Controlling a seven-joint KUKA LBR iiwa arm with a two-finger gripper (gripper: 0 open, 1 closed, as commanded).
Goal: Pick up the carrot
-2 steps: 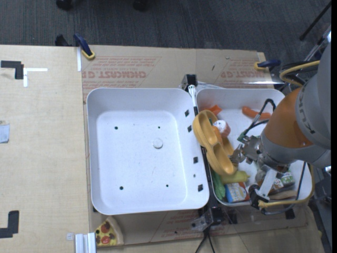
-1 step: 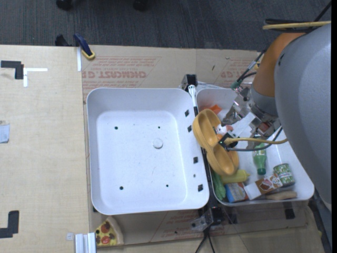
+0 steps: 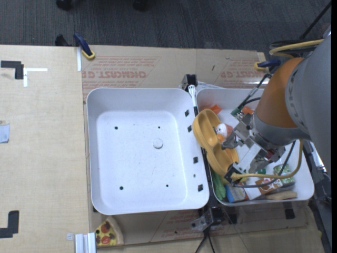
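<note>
My gripper [image 3: 233, 143] hangs low over the left half of the right bin [image 3: 308, 191], at the end of the grey arm with its orange band [image 3: 279, 96]. Just left of it lies a big curved yellow toy [image 3: 209, 136] along the bin's left wall. An orange piece [image 3: 215, 110], possibly the carrot, peeks out at the yellow toy's upper end, most of it hidden. A small white and orange-red thing [image 3: 222, 129] lies between the yellow toy and the gripper. The arm covers much of the bin.
The left bin [image 3: 100, 157] stands beside the right one. Green items [image 3: 219, 190], printed packets [image 3: 266, 184] and a tan stick [image 3: 281, 195] crowd the right bin's near end. A toy pizza slice [image 3: 107, 234] lies on the bench in front. Cables hang from the wrist.
</note>
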